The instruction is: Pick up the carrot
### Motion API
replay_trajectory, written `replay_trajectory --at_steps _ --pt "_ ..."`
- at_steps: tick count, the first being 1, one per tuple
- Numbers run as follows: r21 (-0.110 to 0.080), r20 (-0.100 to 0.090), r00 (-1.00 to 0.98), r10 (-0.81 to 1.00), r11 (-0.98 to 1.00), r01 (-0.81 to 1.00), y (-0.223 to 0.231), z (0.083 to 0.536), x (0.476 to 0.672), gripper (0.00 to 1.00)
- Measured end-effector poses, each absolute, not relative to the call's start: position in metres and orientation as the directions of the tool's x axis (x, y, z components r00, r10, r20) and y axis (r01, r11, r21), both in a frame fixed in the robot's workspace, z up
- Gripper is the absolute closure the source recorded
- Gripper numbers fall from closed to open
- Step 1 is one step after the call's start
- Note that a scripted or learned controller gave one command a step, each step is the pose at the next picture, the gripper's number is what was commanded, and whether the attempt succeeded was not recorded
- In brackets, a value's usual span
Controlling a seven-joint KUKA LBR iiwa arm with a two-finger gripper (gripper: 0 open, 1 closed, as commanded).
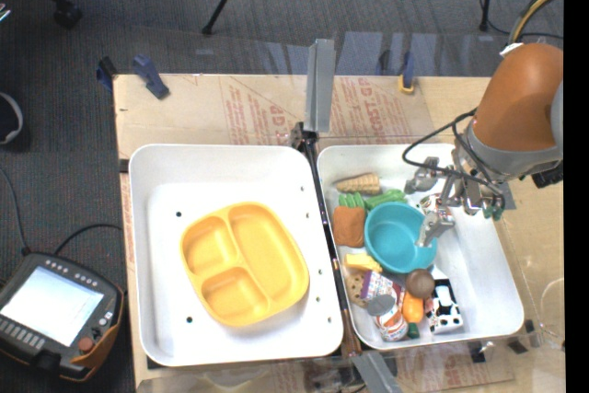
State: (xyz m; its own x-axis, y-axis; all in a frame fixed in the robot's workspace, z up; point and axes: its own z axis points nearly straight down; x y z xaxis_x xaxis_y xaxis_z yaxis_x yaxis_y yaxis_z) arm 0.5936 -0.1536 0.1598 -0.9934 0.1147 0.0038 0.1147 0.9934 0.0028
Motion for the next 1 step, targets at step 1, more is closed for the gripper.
replay_trajectory --at_steps 1 --pt "0.002 0.0 -1.0 0.027 1.0 0.027 -0.0812 0.1279 0.5378 0.0"
